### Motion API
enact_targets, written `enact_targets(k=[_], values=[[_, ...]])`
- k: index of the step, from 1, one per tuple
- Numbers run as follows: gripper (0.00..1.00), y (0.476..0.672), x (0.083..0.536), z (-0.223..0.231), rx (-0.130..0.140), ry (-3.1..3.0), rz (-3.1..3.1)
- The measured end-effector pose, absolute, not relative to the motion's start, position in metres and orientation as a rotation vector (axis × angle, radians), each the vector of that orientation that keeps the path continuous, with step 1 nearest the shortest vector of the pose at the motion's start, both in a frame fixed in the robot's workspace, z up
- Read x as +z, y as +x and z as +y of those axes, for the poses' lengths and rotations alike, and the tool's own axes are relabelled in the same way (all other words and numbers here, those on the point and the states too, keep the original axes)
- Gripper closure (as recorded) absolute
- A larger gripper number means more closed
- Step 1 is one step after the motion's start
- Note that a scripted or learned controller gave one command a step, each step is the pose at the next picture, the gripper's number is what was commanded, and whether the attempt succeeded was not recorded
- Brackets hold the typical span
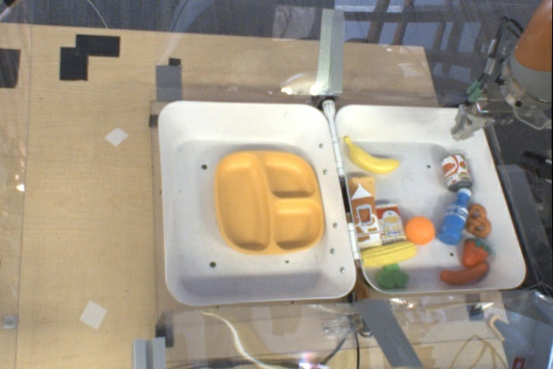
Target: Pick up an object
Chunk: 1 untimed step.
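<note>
two white bins sit on the worktop; the right bin (432, 153) holds the banana (371, 157), lying apart from the other toys. the end effector (467, 124) hovers at the far corner, its spread impossible to tell. better to descend squarely across the banana's middle.

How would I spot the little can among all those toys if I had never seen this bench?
Start at the right white bin, the one crowded with toy food. Look along its right wall, near the far end, just above the blue bottle. The can lies there, a short cylinder with a red and white label, the only such thing in the bin.
</note>
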State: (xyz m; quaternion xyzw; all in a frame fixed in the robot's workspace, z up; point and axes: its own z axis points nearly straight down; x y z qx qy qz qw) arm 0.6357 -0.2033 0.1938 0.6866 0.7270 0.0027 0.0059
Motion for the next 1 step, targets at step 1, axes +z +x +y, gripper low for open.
enact_targets(k=[1], values=[[1.00,0.6385,0.2328,-0.1477,0.009,2.033,2.383]])
